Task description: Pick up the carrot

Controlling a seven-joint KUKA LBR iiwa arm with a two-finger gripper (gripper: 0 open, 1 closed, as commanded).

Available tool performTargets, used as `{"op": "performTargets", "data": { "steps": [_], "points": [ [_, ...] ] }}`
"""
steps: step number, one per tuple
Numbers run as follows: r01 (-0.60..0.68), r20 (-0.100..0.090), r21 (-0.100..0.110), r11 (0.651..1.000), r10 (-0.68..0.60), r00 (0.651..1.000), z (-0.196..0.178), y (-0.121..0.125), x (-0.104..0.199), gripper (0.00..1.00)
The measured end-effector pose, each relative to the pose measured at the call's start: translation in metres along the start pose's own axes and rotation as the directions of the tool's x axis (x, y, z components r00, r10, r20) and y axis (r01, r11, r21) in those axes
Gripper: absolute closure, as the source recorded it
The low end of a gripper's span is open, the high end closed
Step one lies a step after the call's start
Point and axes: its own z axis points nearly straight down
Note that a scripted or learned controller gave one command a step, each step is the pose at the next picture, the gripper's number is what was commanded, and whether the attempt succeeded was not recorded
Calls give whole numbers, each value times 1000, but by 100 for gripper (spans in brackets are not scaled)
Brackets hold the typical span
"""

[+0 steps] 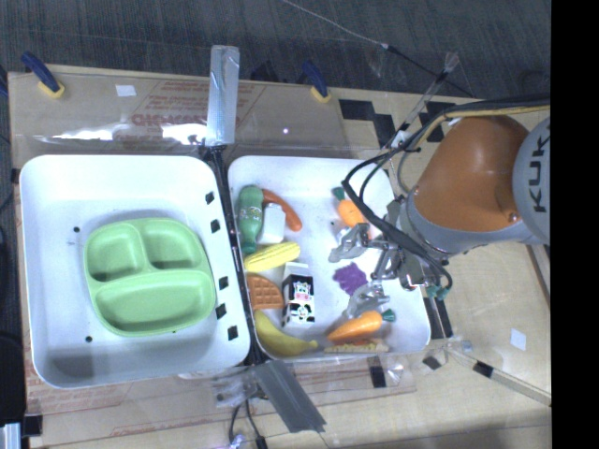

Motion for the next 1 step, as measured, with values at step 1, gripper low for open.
{"op": "performTargets", "data": {
  "steps": [1],
  "points": [
    [-16,-7,-3,1000,16,1000,90,-54,-73,0]
  ]
}}
